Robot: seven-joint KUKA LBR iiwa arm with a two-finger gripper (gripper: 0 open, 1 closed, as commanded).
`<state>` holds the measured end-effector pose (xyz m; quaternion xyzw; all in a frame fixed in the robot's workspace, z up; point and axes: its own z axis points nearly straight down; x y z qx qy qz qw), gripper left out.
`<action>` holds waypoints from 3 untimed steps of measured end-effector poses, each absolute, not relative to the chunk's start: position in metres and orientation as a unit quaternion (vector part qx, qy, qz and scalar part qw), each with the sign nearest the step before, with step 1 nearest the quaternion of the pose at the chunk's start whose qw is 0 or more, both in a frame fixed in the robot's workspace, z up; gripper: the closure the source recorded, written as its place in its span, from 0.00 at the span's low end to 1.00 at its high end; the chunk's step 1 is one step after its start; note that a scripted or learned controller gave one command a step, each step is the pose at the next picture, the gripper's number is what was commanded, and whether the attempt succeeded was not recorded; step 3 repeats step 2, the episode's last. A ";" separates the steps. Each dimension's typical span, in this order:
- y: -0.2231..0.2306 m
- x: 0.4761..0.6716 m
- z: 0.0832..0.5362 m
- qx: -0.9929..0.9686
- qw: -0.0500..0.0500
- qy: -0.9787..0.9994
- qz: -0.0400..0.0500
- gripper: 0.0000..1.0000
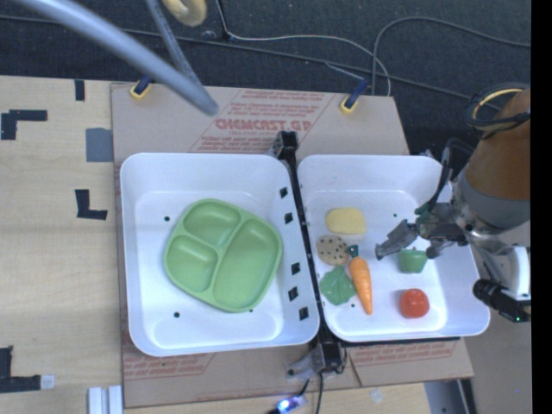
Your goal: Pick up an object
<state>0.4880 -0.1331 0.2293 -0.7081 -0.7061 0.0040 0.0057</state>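
1. No object is lifted yet, as far as I can judge. The nearest candidate, a small green block-shaped toy, lies in the right shallow white bin, at about three o'clock of that bin's floor.
2. The end effector hangs just beside and above this green toy, toward its ten o'clock. Its dark fingers look spread, with nothing seen between them, so the grasp itself is left to do.
3. Other pickable things lie in the same bin: a yellow oval toy at eleven o'clock, a speckled round cookie at nine, an orange carrot near centre, a leafy green toy at eight, and a red tomato-like toy at five.
4. The left white bin holds a green compartment tray.
5. Hard to make out: the fingertips blur against the green toy, so whether they touch it is unclear. The grey-and-orange arm is cut off at three o'clock of the view.
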 end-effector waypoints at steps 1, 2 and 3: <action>-0.133 0.491 0.235 -0.707 0.001 -0.708 0.001 0.00; -0.133 0.485 0.171 -0.707 0.004 -0.707 0.002 0.00; -0.133 0.485 0.171 -0.707 0.004 -0.707 0.002 0.00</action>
